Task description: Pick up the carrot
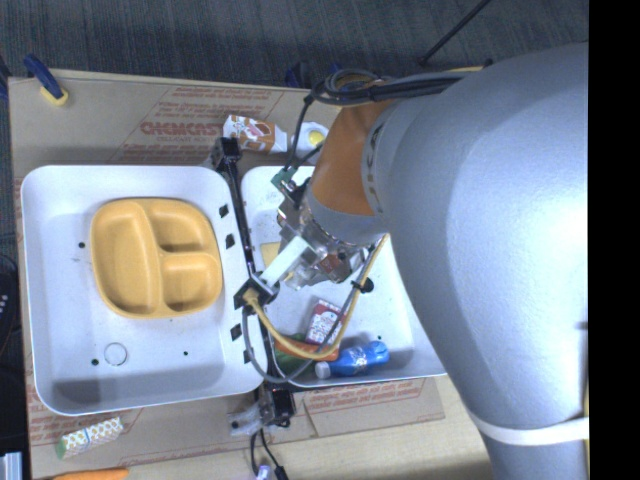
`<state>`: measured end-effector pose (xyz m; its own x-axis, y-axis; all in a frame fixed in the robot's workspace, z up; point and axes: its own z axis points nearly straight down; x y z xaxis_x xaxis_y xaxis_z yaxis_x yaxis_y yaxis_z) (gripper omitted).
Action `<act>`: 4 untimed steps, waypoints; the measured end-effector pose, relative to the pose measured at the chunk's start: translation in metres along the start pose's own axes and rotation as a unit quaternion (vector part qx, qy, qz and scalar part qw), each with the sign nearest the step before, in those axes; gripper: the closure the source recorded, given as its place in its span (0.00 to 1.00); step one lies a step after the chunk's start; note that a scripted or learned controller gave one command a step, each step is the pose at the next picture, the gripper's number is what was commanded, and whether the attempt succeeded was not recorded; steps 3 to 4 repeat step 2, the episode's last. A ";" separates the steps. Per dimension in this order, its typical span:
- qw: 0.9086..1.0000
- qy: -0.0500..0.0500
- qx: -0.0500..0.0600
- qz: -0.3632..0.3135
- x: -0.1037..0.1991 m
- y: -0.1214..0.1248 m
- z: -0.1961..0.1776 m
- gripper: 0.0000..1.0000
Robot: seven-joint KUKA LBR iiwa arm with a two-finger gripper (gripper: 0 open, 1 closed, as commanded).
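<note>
On brown cardboard printed with red lettering, too blurred to read, sit two white bins; left bin holds a yellow divided plastic tray. Gripper state and carrot position: cannot tell.

The grey arm is covering most of the right bin, hiding whatever is lying under it, and its bulk is running off the picture's bottom edge. The claw is sitting low among cables and brackets, so its fingers are blending into the clutter and their state is not showing. A thin orange thing is being cut off by the bottom edge at the left, too little of it showing to name, and the print on the small red packet is staying too blurred to read.
</note>
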<state>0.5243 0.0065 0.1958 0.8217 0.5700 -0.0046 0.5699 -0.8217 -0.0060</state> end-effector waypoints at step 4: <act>0.990 0.001 -0.001 0.140 -0.020 -0.011 -0.093 1.00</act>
